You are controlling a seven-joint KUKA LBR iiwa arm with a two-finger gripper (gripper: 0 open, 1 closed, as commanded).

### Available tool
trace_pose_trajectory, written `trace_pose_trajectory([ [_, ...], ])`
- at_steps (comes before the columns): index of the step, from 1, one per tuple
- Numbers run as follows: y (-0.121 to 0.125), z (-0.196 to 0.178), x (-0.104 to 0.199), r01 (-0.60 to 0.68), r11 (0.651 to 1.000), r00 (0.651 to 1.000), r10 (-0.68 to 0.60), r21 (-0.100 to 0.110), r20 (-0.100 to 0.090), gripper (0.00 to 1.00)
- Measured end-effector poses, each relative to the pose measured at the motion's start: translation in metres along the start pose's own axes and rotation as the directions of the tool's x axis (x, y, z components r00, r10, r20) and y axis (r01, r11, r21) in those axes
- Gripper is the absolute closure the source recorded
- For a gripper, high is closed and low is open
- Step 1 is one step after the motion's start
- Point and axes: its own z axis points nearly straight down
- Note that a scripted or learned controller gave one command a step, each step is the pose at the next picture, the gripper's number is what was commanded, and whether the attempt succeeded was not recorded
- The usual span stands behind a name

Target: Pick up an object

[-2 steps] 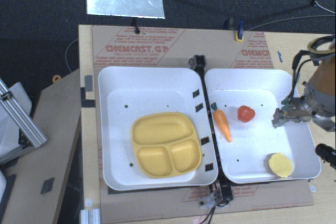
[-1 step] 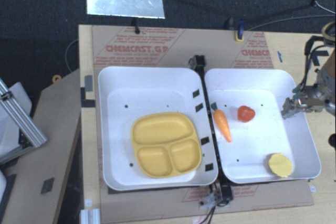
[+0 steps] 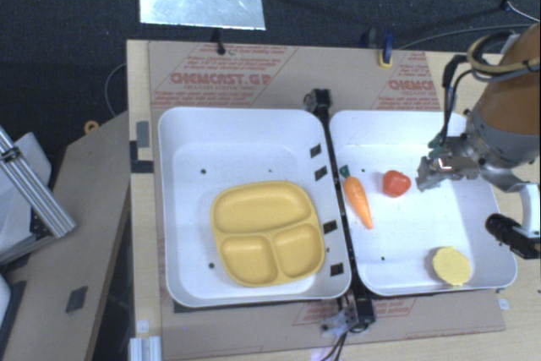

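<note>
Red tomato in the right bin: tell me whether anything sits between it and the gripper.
Nothing visible does. The gripper hangs just right of the red tomato, with bare white floor of the right bin between them. The carrot lies on the tomato's far side, and the yellow disc sits nearer the front.

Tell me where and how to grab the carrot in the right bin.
Grip the carrot across its thick upper part, just below the green top, where it is widest. It lies flat near the bin's left wall, pointing down-right, so come straight down from above with the claw turned across its length. The tomato lies apart, leaving room.
</note>
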Motion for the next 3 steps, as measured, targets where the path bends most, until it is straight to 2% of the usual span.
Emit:
trace_pose_trajectory([
  [1, 0.012, 0.014, 0.054, 0.0, 1.0, 1.0, 0.0, 0.002, -0.001, 1.0],
  [3, 0.024, 0.015, 0.168, 0.0, 1.0, 1.0, 0.0, 0.001, -0.001, 1.0],
])
